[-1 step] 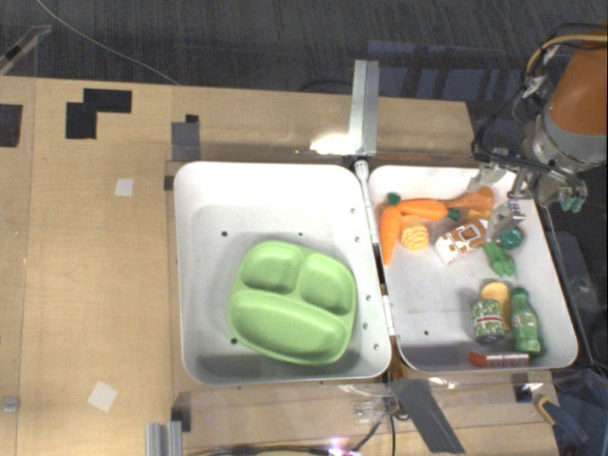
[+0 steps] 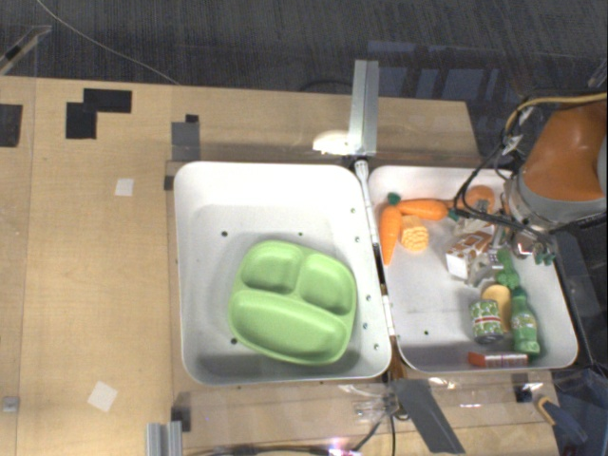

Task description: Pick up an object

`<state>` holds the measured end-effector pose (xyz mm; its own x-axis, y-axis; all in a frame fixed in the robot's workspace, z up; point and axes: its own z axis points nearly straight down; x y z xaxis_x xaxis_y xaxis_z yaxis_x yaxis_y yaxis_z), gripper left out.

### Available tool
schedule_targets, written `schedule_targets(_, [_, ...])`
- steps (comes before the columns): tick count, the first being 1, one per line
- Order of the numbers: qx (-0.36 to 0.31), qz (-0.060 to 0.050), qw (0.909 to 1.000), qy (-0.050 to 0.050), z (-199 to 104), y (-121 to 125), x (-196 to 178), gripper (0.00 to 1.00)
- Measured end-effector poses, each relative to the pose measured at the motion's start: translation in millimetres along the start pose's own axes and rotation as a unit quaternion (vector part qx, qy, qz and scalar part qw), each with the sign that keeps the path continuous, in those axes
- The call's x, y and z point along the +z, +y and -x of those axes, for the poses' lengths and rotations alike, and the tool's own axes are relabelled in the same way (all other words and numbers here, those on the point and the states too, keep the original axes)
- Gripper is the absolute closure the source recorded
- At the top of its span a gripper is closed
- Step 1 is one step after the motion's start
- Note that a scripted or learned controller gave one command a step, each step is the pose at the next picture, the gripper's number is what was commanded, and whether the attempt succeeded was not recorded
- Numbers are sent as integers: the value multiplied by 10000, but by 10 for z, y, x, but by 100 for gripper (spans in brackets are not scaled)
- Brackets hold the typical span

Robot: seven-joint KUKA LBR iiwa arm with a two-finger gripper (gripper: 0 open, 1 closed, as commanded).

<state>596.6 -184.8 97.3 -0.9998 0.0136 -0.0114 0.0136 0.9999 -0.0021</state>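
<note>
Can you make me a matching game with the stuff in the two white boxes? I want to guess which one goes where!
Things:
1. green plate
2. carrot
3. green can
4. red marker

Places:
A. near edge of the right bin
B. left bin
C. right bin, against the divider
D. right bin, beside a green bottle

Pairs: 1-B, 2-C, 3-D, 4-A

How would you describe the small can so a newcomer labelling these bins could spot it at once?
Start at the right bin, the one crowded with small items rather than the one holding the green divided tray. Look toward its near right corner. The can stands beside a green bottle, just above a flat red item; its squat body with a green and red label sets it apart.
</note>
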Motion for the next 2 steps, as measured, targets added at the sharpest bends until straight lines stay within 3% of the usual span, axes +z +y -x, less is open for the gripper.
schedule_targets(1, [642, -2, 9979, -26, -496, 65, 69, 0])
schedule_targets(2, [-343, -3, 9994, -50, -986, 764, 45, 0])
